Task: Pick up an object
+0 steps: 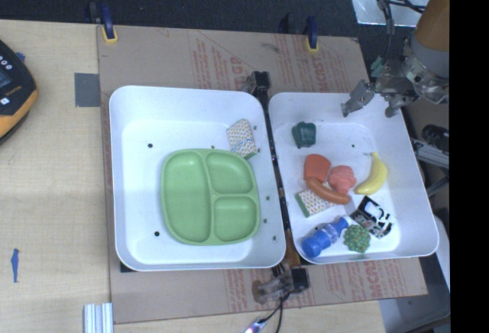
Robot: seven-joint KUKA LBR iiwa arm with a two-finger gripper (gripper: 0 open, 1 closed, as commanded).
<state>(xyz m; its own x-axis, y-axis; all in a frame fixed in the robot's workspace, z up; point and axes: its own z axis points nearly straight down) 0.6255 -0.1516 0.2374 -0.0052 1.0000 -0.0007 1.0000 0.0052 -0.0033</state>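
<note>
Looking down on the worktop [53, 194], we see the claw [376, 101] above the far edge of the right bin [412, 171], its fingers spread wide and holding nothing. In that bin lie a dark green pepper [304, 134], an orange lump [316, 168], a pink lump [342, 177], a sausage [327, 191], a banana [373, 175], a blue bottle [322, 239] and a broccoli floret [356, 239]. The left bin [130, 140] holds a green divided plate [209, 196] and a patterned packet [241, 138].
</note>
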